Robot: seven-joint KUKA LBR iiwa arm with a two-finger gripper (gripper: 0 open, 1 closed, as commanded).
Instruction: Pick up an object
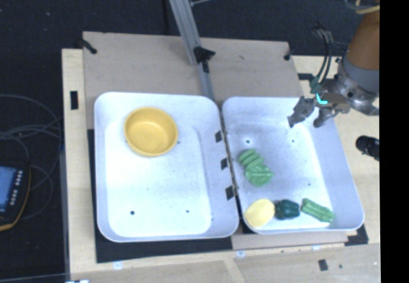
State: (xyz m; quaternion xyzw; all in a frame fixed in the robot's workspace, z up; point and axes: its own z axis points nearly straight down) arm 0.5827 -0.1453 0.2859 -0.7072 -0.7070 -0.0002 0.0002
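Looking down on the bench from my remote seat, I count two shallow white plastic bins side by side, five loose objects between them, and one two-finger gripper. The left white bin holds a single thing: a round yellow plastic bowl, sitting upright in the bin's far left part, with bare white floor around it. The right white bin holds the other four. A light green ridged soft toy, lumpy and leaf-like, lies near the bin's left wall, about halfway down. Along the near edge I see three items in a row: a pale yellow rounded lemon-like piece at the left, a dark green blocky piece just beside it and seemingly touching it, and a bright green elongated vegetable-like piece to the right, lying at a slant close to the dark one. The grey arm with its orange band comes in from the right, and its gripper hovers over the far right part of the right bin, well apart from all four objects there. I see its two dark fingers spread apart with nothing between them. A grey metal rail runs slantwise down toward the seam between the bins.
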